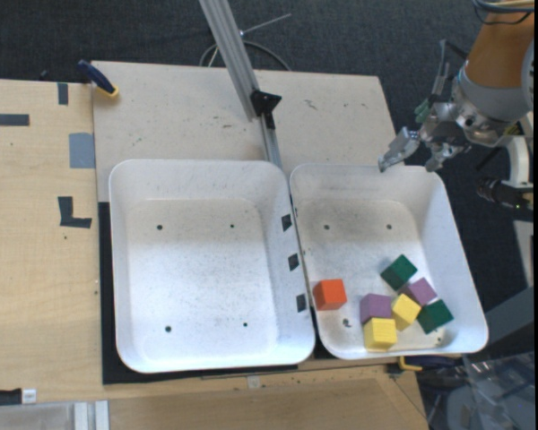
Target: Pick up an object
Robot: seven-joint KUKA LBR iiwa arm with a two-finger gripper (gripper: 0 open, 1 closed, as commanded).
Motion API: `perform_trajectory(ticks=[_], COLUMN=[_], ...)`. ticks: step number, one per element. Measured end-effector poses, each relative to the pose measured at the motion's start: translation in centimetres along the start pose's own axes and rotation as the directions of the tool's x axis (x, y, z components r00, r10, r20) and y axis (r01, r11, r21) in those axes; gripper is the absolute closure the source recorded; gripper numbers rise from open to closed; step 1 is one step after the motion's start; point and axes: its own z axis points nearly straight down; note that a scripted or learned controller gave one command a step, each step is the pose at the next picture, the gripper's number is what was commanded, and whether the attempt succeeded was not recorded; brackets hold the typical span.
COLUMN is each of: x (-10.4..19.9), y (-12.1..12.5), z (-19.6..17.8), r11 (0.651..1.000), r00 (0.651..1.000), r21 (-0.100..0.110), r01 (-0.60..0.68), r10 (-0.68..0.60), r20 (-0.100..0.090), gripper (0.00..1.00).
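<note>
Seemingly spread and holding nothing, the gripper (416, 152) hangs above the right bin's (448, 231) far rim; no writing legible.

Two white bins (197, 173) on tabletop. Blocks, all at right bin's front edge: two green (398, 271), two purple (375, 307), two yellow (380, 332), one orange (330, 294). Seven total.

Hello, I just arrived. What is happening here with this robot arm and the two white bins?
The arm is set to pick up an object. Its gripper is above the far rim of the right bin, with nothing between its fingers. The blocks lie together at the near end of that bin: an orange block, two green, two purple and two yellow. They are far from the gripper, so no pick has been made yet.
</note>
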Motion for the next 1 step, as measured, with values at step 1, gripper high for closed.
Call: perform_trajectory(ticks=[1], x=[-0.17], y=[-5.51], z=[7.74], r11=[1.0], r00=[1.0], r21=[0.01], r01=[-0.003], r10=[0.003], r20=[-0.004], gripper=[0.0])
